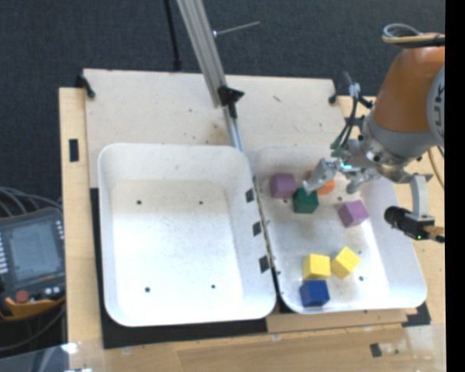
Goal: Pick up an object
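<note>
I watch through one fixed camera above the bench (178, 107), looking down at a slant; it stands far enough back to take in both white bins, the left bin (182, 235) well off to the left of the gripper (325, 178), the right bin (395, 266) under it; the arm (407, 99) enters at the gripper's right.

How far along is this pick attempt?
Done: the gripper is low in the right bin, beside the green block and an orange piece. In hand: nothing visibly held. Left: grasping and lifting; purple, yellow and blue blocks lie untouched.
</note>
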`<state>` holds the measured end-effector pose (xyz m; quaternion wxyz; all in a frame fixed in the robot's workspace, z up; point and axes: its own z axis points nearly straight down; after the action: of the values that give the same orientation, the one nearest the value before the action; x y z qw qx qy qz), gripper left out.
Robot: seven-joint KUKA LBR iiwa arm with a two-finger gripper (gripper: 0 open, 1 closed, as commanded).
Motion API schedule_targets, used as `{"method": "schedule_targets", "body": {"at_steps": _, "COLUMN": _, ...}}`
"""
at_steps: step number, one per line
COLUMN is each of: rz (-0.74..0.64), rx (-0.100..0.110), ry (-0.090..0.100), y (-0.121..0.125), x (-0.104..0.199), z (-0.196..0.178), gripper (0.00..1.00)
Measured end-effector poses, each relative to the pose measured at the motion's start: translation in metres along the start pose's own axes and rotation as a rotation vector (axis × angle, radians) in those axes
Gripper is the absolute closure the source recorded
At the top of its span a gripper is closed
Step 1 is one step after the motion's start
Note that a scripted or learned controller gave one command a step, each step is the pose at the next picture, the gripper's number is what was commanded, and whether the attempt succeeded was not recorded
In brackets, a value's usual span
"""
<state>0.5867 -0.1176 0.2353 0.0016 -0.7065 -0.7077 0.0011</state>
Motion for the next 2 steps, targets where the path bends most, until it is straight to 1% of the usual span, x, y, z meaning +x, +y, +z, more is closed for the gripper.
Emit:
{"method": "schedule_targets", "body": {"at_steps": 1, "rz": 0.001, "rx": -0.005, "ry": -0.001, "y": 0.001, "x": 0.000, "z": -0.002, "gripper": 0.00}}
{"method": "schedule_targets", "body": {"at_steps": 2, "rz": 0.003, "rx": -0.001, "ry": -0.002, "y": 0.006, "x": 0.003, "z": 0.042, "gripper": 0.00}}
